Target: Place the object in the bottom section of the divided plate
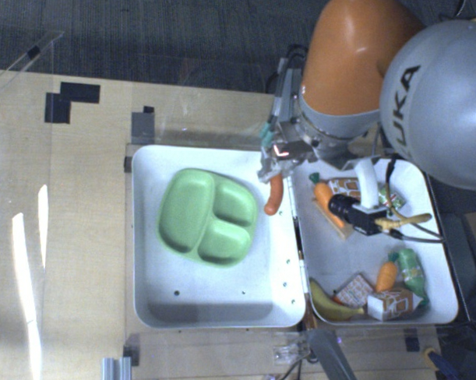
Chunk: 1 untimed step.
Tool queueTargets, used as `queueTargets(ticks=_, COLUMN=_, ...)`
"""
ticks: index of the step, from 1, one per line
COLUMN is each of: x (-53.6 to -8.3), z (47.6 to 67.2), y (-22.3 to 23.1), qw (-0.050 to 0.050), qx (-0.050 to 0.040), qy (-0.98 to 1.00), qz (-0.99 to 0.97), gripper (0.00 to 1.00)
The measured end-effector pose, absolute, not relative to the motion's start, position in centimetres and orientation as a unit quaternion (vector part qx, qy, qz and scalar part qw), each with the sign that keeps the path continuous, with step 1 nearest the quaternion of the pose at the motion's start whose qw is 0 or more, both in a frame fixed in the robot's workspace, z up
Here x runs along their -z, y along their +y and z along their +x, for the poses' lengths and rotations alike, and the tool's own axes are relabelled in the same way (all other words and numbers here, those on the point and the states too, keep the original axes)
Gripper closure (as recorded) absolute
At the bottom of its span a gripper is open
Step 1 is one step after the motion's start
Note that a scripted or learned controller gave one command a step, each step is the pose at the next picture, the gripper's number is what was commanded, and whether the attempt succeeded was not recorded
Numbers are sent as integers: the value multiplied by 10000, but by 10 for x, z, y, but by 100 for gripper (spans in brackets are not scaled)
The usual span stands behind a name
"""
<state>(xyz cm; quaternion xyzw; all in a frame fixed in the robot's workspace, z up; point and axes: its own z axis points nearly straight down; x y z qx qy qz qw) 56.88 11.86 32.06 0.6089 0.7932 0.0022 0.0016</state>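
A green divided plate (pixel 163 222) lies in the left bin (pixel 203 309), with one long section on its left and two smaller ones on its right. My gripper (pixel 275 173) hangs over that bin's right edge, to the right of the plate. It is shut on the top end of an orange-red sausage (pixel 273 197), which hangs upright below the fingers, above the bin floor and apart from the plate.
The right bin (pixel 439 231) holds a carrot (pixel 324 198), a white bottle (pixel 367 179), a banana (pixel 332 306), two small boxes (pixel 354 290), a second small carrot (pixel 386 275) and a green item (pixel 409 266). The arm's bulk covers that bin's top.
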Motion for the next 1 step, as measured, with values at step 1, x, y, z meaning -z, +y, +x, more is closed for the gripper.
queueTargets(ticks=1, x=-343, z=548, y=115, qw=18, qx=-26, qy=7931, qz=6091, gripper=100)
